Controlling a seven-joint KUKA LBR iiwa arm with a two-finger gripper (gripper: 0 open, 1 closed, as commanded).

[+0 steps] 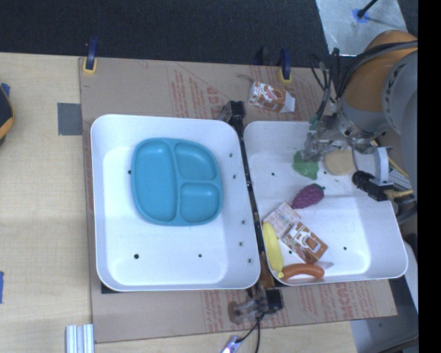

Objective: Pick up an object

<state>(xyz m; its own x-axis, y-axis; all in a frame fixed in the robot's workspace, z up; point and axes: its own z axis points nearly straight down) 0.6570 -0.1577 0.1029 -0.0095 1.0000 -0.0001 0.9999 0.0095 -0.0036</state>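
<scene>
My gripper (314, 147) hangs low over the back of the right bin (367, 252), right above a green object (305, 168) and touching or nearly touching its top. A tan round item (340, 162) lies just to the right of the green one. In front of them sits a purple object (307, 195). Nearer the front lie a pair of brown-and-white packets (298, 235), a yellow banana (271, 247) along the left wall, and an orange sausage (303, 272) at the front rim.
The left bin (117, 259) holds a blue divided plate (177, 180). A snack packet (270, 96) lies on the cardboard behind the bins. The arm's orange band (375, 72) and a black part (371, 184) overhang the right bin's back right corner.
</scene>
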